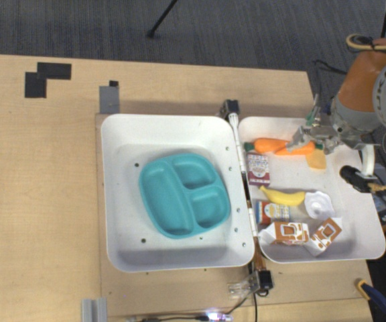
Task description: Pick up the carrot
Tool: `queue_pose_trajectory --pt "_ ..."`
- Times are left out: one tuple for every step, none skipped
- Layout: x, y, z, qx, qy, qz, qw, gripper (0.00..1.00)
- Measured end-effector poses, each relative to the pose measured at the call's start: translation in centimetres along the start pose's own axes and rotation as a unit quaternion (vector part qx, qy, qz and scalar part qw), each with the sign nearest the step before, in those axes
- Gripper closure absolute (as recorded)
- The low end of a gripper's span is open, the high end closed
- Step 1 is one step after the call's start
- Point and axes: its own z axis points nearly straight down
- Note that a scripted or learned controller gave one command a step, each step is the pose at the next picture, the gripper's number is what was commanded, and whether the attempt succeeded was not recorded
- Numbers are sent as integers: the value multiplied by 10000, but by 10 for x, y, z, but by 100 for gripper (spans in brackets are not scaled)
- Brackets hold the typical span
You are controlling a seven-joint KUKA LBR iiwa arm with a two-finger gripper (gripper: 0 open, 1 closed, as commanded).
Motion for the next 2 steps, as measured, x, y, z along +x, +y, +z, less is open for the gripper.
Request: queue_pose_trajectory --pt "5 9 19 9 30 -83 10000 0" --pt "3 9 6 71 19 -116 9999 100"
